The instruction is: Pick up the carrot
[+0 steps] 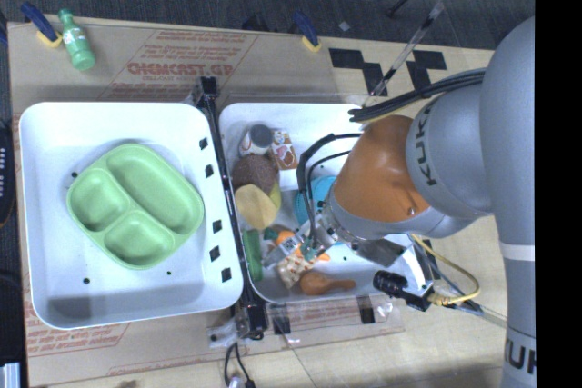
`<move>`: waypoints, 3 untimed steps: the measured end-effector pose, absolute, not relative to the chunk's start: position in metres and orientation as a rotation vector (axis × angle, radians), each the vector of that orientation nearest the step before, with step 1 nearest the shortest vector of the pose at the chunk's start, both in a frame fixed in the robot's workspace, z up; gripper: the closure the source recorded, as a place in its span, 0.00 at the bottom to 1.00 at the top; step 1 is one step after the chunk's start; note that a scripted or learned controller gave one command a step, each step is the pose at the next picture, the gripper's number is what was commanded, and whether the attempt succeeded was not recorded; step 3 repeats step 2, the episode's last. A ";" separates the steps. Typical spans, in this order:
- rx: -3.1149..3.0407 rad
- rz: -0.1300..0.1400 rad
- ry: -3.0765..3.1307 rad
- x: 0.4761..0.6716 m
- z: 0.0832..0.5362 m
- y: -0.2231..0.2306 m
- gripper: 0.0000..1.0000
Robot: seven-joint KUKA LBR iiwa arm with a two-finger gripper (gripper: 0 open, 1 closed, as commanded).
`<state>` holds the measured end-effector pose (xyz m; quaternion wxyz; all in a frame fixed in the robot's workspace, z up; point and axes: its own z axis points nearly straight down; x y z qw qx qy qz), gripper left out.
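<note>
The carrot [285, 239] is a small orange piece with a green top. It lies in the right bin [336, 117] near the front, among other toy foods. My gripper [312, 246] hangs low over the bin just right of the carrot, its tip at or very near the carrot's right end. The arm's orange band [382, 173] and grey wrist hide most of the bin's right half. Whether anything sits inside the gripper is not visible.
The right bin also holds a brown round fruit [255, 170], a yellow fruit [257, 205], a green cucumber [253, 255], a small can [261, 137], a blue item [320, 190] and an orange-brown piece [325, 283]. In the left bin lies a green divided plate [136, 202].
</note>
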<state>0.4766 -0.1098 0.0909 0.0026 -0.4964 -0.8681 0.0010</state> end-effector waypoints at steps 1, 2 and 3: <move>-1.544 0.006 -2.727 0.478 0.101 -0.110 1.00; -2.040 0.002 -2.384 0.477 0.192 -0.074 1.00; -2.040 0.002 -2.384 0.477 0.192 -0.074 1.00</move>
